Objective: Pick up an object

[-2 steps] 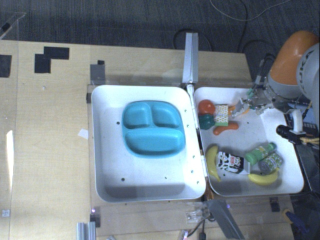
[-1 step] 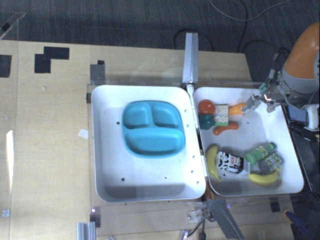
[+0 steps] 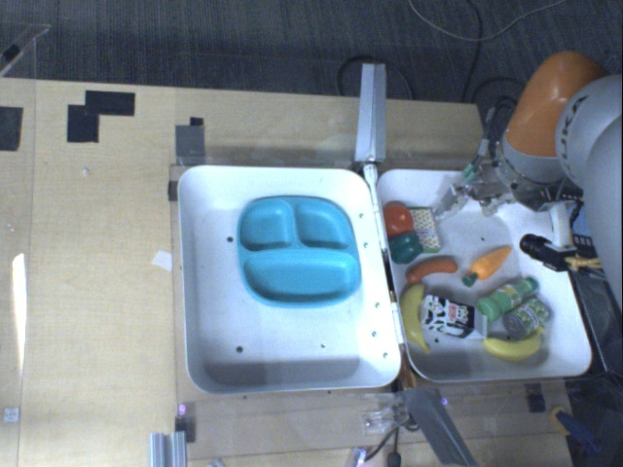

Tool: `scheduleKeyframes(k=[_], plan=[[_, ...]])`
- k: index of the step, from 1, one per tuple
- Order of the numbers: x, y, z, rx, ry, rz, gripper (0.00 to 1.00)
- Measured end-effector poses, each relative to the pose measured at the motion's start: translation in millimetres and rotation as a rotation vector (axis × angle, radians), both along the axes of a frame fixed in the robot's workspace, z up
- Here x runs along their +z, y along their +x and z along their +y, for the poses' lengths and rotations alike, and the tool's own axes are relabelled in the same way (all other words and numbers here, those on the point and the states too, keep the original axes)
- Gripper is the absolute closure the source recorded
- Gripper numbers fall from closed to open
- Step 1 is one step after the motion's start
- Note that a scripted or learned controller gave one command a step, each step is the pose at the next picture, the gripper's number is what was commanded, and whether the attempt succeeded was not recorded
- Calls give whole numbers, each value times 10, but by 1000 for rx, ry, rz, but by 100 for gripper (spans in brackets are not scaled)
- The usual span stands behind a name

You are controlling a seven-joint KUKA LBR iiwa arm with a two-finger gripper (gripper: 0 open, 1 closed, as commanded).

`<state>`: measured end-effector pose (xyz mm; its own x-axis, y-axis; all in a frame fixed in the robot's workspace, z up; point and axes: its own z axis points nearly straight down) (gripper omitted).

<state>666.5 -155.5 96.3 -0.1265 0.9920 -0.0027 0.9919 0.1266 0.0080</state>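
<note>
The hand hangs over the right bin's far edge; its grip cannot be judged. The carrot lies just below it, apart from its neighbours: the cleanest target, taken straight down.

Colours: left bin white, holds a sky-blue divided tray. Right bin white too. In it: red-orange tomato, pale packet with red/green checks, dark green pepper, red-orange sausage, orange carrot with green top, green bottle, yellow banana, second yellow banana, black-and-white cow-print carton, greenish patterned packet. Arm grey with orange band; pincer metallic grey with a teal fleck. Worktop light wood, black square markers at upper left. Floor dark grey carpet, thin pale cable across it.
</note>
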Motion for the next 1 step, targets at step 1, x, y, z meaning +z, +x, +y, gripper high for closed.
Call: scheduleKeyframes(k=[1], plan=[[-89, -398, -477, -136, 3, 0, 0]])
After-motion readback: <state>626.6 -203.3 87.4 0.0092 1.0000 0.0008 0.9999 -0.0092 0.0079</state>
